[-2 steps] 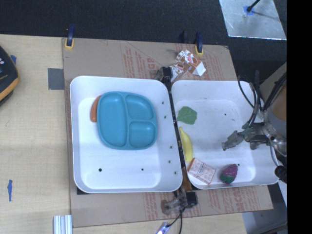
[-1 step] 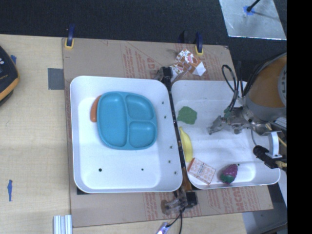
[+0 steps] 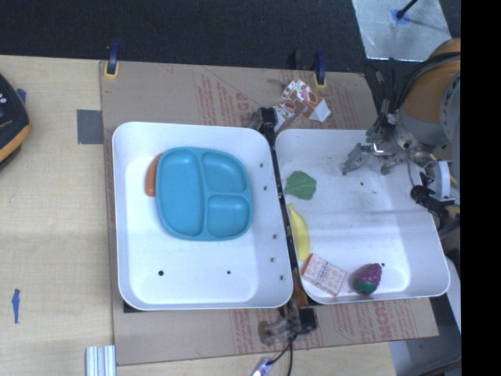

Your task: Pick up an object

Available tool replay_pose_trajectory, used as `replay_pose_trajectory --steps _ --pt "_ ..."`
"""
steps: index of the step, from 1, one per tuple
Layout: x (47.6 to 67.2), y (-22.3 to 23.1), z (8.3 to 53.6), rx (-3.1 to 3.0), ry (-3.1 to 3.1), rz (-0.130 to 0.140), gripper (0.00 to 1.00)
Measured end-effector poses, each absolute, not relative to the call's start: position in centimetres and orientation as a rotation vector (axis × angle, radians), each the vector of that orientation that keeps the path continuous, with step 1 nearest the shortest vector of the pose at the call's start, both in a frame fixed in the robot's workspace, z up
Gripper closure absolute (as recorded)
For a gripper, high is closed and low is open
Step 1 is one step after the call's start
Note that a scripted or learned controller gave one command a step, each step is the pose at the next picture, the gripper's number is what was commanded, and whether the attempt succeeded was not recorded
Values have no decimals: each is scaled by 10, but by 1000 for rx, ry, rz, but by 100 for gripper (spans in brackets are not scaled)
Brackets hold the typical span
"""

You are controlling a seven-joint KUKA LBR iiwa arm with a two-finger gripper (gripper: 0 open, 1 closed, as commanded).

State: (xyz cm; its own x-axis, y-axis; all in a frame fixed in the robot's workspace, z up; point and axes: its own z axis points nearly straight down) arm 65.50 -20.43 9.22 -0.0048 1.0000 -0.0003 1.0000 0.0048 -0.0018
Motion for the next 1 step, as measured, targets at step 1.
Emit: replay_pose_trajectory --steps 1 --pt "637 -136 168 -2214 -2227 -1 0"
